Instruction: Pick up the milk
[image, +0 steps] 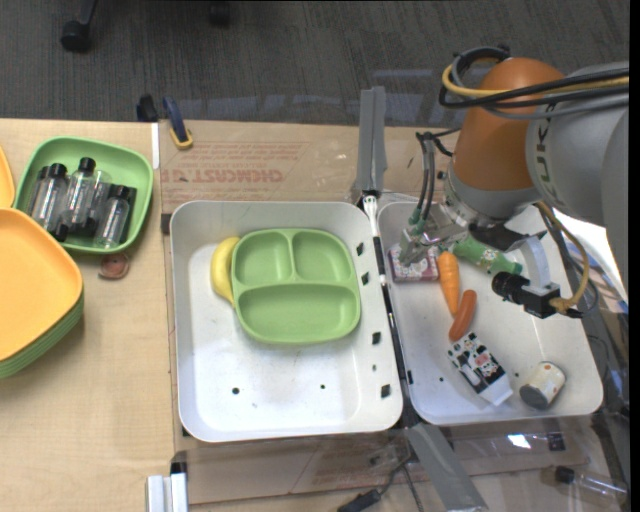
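The milk (476, 367) is a small carton with a black-and-white cow pattern. It lies on its side in the front part of the right bin (580, 395). My gripper (427, 241) hangs over the far left corner of that bin, just above a pink packet (414, 265). It is well away from the milk, which lies nearer the front of the bin. Nothing shows in the gripper's grasp.
An orange carrot (451, 279) and a reddish sausage (463, 317) lie between the gripper and the milk. A green item (490, 259) sits under the wrist and a pale cylinder (543, 383) lies front right. The left bin (270, 400) holds a green divided plate (296, 284) over a yellow item (221, 268).
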